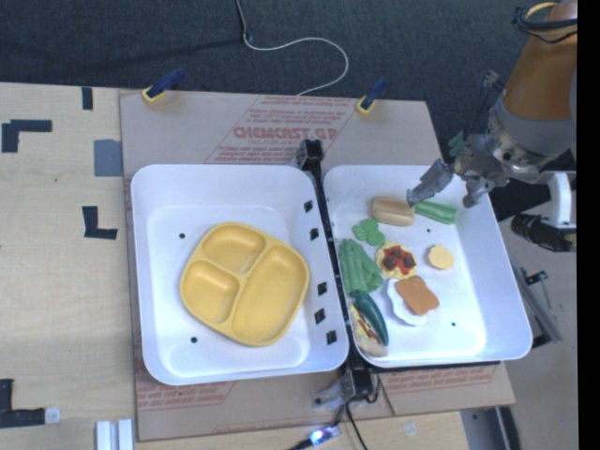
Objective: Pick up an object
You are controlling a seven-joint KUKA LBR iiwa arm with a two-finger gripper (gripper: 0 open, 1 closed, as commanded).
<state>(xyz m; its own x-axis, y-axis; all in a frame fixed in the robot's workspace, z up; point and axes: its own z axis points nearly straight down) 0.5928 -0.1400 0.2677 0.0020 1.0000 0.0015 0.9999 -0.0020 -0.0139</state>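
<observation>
The right white bin [478, 336] holds several toy foods: a tan bread roll [392, 211], a green pod [435, 212], a small green leafy piece [368, 232], a long green vegetable [357, 266], a red-and-yellow pizza-like piece [397, 260], a yellow round slice [441, 257], an orange toast on a white piece [415, 297] and a dark green item on yellow [368, 321]. My gripper [452, 187] hangs over the bin's far right part, above the green pod. Its two fingers [427, 184] stand apart with nothing between them.
The left white bin [155, 251] holds a yellow divided plate [245, 282]. Black clips run along the wall shared by the bins [323, 251]. A white cable [300, 50] lies on the dark surface behind. The arm's orange-banded body [544, 64] stands at the right.
</observation>
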